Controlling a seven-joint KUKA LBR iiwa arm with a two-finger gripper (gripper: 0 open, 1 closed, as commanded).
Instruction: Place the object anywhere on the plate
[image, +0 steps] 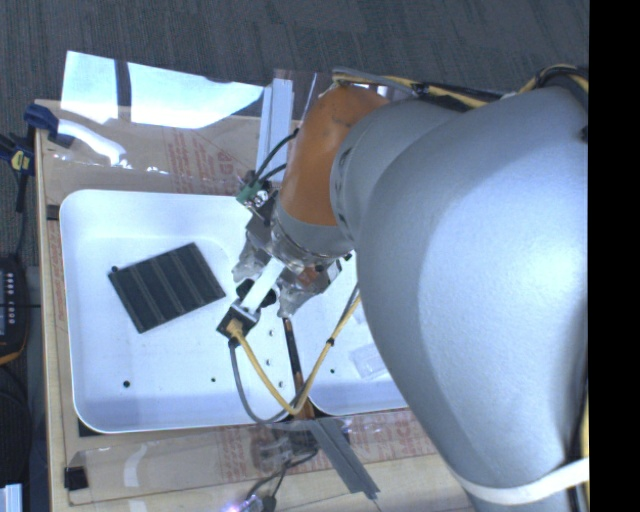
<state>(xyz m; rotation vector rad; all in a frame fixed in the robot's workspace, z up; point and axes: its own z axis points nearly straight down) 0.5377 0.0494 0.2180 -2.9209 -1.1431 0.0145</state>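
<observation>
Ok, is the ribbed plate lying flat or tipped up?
Flat: the ribbed plate lies on the bin floor, askew to the walls, touching none, its whole grooved face showing.

so the plate (167, 287) is a flat dark grey rectangle with parallel grooves running across its top, kind of like a ribbed slab. it's lying flat, turned at a slant so no edge lines up with the frame. it sits off to the view's left of the gripper (288, 298), near it but clearly apart, about level with it. nothing is resting on top of it.
</observation>
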